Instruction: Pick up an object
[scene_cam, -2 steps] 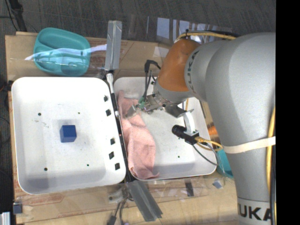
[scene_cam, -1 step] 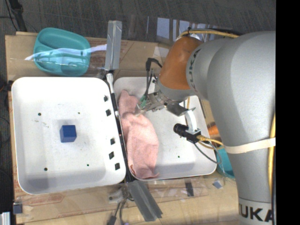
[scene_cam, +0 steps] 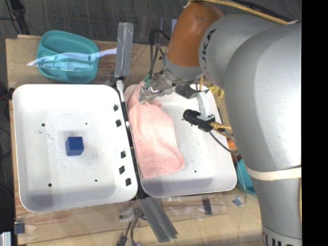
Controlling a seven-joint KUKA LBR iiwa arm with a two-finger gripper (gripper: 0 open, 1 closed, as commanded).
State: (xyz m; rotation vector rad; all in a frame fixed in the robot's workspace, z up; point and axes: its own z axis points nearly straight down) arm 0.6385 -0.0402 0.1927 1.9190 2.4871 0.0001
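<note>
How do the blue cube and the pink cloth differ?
Colour: the cube is blue, the cloth pale pink.
Shape: the cube is a small rigid block; the cloth is a long, soft, rumpled sheet, far larger.
Place: the cube sits alone mid-floor in the left bin; the cloth lies along the right bin's left side, its top end under the gripper.
Shared: both rest in white bins.

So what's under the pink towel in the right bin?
The pink towel lies on the right bin floor, and white floor shows around it. Whatever sits beneath it is covered. The pincer is at its top edge.
</note>
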